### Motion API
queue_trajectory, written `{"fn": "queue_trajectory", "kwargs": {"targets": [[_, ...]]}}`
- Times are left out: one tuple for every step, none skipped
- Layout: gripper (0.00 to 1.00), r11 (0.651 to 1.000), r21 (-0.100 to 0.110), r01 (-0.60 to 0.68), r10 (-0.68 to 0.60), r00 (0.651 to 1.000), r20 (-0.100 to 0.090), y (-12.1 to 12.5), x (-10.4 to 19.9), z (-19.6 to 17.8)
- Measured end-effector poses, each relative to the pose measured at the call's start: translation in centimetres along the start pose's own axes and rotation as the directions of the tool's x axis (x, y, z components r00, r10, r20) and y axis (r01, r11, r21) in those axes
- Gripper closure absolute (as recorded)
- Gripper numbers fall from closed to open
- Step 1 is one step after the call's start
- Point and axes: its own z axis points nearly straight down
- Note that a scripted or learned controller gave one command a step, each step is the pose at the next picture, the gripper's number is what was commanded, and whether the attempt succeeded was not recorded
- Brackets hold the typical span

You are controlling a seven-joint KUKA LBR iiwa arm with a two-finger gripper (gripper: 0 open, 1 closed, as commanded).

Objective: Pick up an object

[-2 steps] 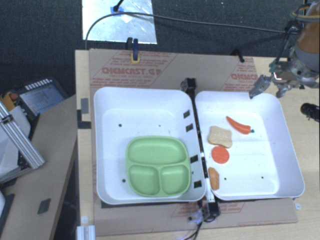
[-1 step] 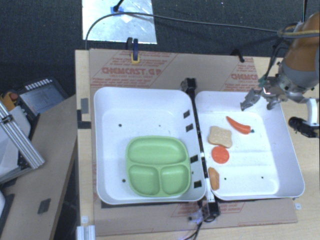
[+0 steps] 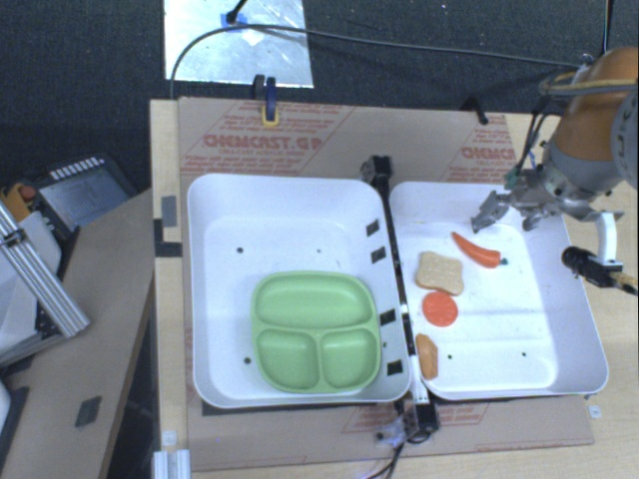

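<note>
- In the right bin (image 3: 559, 367), four small play-food pieces lie loose and apart: an orange chili pepper (image 3: 476, 249), a tan bread slice (image 3: 439, 272), a red tomato slice (image 3: 440, 309) and an orange-brown piece (image 3: 427, 355) against the left wall.
- Above that bin's far right corner hangs the gripper (image 3: 509, 211), its two fingers spread apart with nothing between them, likely so they can straddle a piece.
- The chili pepper lies nearest, just beside the fingertips, so it seems the probable target.
- In the left bin (image 3: 215, 267) rests a green divided plate (image 3: 316, 329), well apart from the arm.
</note>
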Motion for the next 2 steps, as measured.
{"fn": "queue_trajectory", "kwargs": {"targets": [[0.0, 1.0, 0.001, 0.0, 0.0, 1.0, 0.0, 0.2, -0.8, 5.7], [1.0, 1.0, -0.008, 0.001, -0.001, 1.0, 0.002, 0.5, -0.8, 4.2]]}}
